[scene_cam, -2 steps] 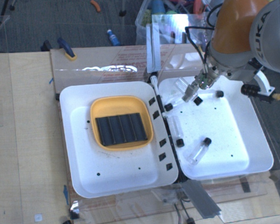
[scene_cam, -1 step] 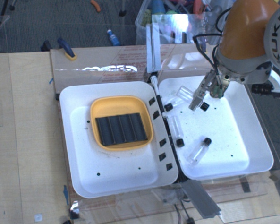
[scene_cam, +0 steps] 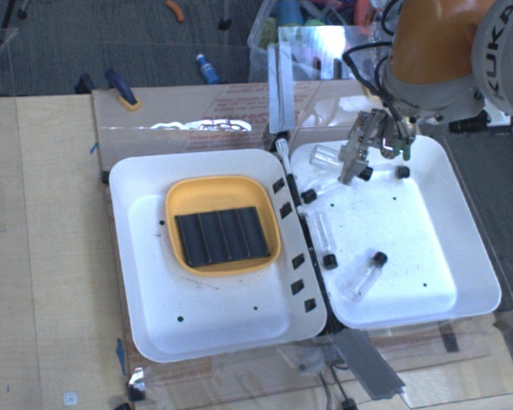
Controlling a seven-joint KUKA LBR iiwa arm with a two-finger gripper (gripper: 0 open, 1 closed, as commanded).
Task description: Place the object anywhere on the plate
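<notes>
A dark grey ribbed block (scene_cam: 222,236) lies flat on the yellow plate (scene_cam: 221,192), which sits in the left white bin (scene_cam: 149,293). The block covers most of the plate's floor. My gripper (scene_cam: 377,158) hangs over the far part of the right bin (scene_cam: 450,257), well to the right of the plate. Its fingers (scene_cam: 350,165) stand open with nothing between them.
Several clear vials with black caps lie in the right bin, one near the front (scene_cam: 367,274), one by the divider (scene_cam: 321,230), one at the far side (scene_cam: 325,158). Black clips (scene_cam: 296,261) line the wall between the bins. Clutter and a clear box (scene_cam: 315,31) sit behind the bins.
</notes>
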